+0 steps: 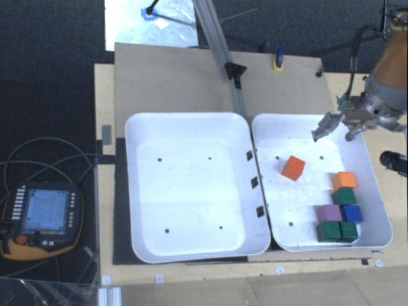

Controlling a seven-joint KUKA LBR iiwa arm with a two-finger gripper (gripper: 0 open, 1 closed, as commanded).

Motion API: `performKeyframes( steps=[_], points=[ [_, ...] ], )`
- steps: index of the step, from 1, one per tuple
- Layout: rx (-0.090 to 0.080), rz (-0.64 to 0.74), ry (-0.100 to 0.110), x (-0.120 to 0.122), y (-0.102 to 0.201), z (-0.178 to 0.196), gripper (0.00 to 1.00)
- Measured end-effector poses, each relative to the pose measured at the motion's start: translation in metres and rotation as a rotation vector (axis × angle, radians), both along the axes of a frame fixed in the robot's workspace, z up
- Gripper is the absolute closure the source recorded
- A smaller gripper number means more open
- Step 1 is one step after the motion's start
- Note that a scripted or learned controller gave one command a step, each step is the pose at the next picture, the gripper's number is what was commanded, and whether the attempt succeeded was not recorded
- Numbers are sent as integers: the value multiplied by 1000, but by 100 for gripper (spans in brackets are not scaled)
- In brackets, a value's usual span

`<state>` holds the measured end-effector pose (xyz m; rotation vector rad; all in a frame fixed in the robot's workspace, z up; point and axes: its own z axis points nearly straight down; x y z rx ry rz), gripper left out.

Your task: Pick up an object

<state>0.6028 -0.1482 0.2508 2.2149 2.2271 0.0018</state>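
Observation:
An orange-red cube [293, 168] lies alone near the middle of the right bin [274, 127]. In that bin's near right corner sits a cluster of blocks: an orange one [344, 180], a dark green one [345, 196], a purple one [329, 212], a blue one [351, 213] and green ones [336, 231]. My gripper [338, 127] hangs above the bin's far right part, up and to the right of the orange-red cube. Its two fingers are spread apart with nothing between them.
The left bin [137, 139] stands beside the right one, with black clips along the shared wall. A slanted metal pole [217, 34] crosses the back of the bench. A teach pendant [41, 218] with cables lies at the far left.

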Motion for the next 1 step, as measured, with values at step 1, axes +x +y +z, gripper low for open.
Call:
performKeyframes(
  steps=[1],
  points=[
    [0, 0, 0, 0, 0, 0, 0]
  ],
)
